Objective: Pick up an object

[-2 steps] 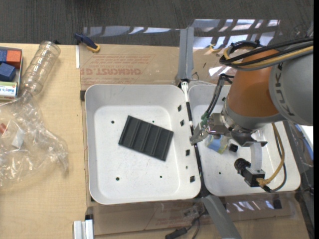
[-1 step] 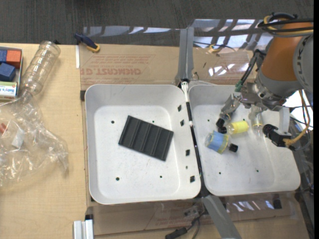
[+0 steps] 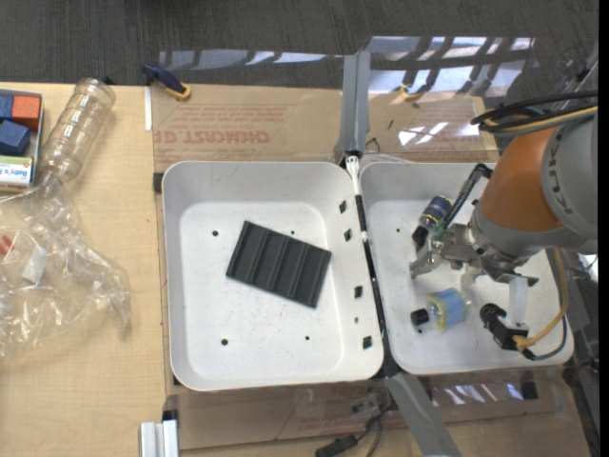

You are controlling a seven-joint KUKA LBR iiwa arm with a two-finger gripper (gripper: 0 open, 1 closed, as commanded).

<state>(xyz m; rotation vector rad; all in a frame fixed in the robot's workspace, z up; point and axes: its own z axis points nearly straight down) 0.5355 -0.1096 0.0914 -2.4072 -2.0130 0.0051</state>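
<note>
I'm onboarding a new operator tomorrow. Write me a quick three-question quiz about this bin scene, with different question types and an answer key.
1. True or false: the dark ribbed panel lies in the left bin.
2. Multiple choice: the small blue and yellow object sits
A. on the wooden bench top
B. in the right bin, below the arm's wrist in the view
C. on top of the ribbed panel
3. Fill in: left of both bins, a clear plastic ____ lies on its side on the bench, above a crumpled clear bag.

Key
1. True
2. B
3. bottle
</note>
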